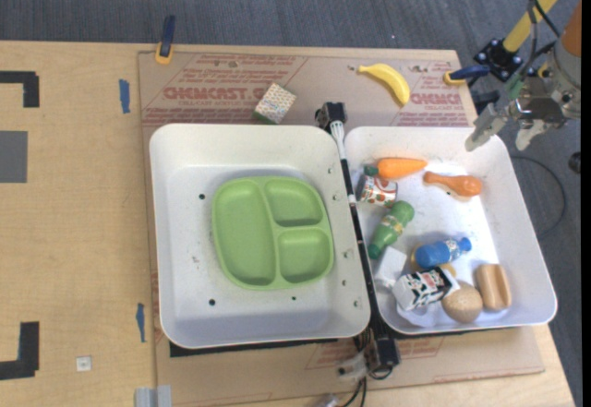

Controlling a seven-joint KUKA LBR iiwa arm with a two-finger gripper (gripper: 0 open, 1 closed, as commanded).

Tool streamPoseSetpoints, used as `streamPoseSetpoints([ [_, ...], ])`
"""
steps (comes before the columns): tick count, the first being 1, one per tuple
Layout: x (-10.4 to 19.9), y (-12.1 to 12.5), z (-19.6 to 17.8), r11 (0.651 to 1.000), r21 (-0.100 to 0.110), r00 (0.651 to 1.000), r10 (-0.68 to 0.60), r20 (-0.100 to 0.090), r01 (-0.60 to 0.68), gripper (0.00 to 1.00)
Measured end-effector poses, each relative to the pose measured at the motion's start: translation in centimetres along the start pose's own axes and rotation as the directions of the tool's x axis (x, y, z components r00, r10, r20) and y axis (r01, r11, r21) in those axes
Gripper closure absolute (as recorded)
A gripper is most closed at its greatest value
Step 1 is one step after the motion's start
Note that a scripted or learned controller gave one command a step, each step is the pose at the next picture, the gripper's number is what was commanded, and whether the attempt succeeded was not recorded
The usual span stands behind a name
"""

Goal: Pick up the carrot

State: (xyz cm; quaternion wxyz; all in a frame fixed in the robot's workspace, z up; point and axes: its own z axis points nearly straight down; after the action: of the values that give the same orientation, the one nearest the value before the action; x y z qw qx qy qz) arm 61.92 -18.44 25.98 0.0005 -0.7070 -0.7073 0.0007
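Two white bins sit side by side on a cardboard sheet over the wooden bench. The left bin (175, 211) holds a green divided plate (273, 232), lying flat near the middle.

The right bin (526, 239) holds the clutter. The carrot (403, 167) lies on its side near the bin's far-left corner, long axis roughly left-right, thick end to the right. Just below its left end is a small can (377, 190) with a red and white label. To the carrot's right, close but apart, lies an orange chicken leg (454, 183). A green bottle (391, 226) lies tilted below the can. Nearer the front: a blue bottle (440, 253), a black-and-white carton (425, 286), a tan egg-like piece (463, 304) and a hot dog (495, 285) at the front-right corner.

Outside the bins, on the cardboard: a banana (388, 80) beyond the right bin, and a patterned cube (275, 103) beyond the left bin.

The gripper (503, 130) hangs over the far-right corner of the right bin, well apart from the carrot. Its two fingers are spread, with nothing between them. One grey finger (482, 130) points down over the bin rim.
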Motion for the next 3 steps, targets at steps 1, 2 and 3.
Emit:
streamPoseSetpoints([
  [1, 6.1, 3.2, 13.0, 0.995, 0.012, 0.995, -0.104, -0.007, 0.104, 0.0],
  [2, 6.7, 4.2, 13.8, 0.999, -0.005, 0.999, -0.046, 0.002, 0.046, 0.0],
  [3, 7.7, 3.7, 16.0, 1.0, -0.013, 1.0, -0.021, 0.005, 0.021, 0.0],
])
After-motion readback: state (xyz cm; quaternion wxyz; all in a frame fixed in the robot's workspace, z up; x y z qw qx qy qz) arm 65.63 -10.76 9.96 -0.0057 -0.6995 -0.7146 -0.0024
